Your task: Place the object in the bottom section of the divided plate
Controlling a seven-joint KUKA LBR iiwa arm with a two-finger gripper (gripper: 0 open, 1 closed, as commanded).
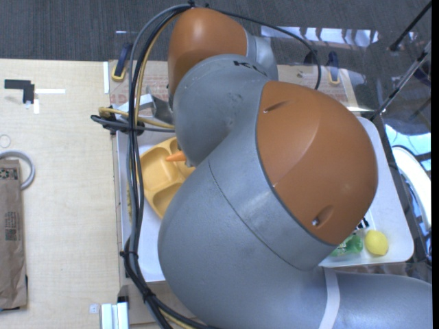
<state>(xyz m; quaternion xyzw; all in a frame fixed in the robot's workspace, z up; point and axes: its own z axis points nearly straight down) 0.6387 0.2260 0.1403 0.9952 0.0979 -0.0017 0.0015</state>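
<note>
Arm bent low over the bins, covering most of the divided plate (159, 177).

The yellow plate lies by the left bin's left wall; a small orange object (177, 157) sits on it. The hand's state cannot be told. A lemon (376, 242) rests at the right bin's near edge.

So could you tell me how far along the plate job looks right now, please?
Done: nothing I can confirm. The arm covers most of both bins, hiding its gripper. In hand: it hangs over the yellow divided plate, where a small orange piece peeks out beside the arm. Left: confirming placement in the bottom section. A yellow lemon sits in the right bin.
</note>
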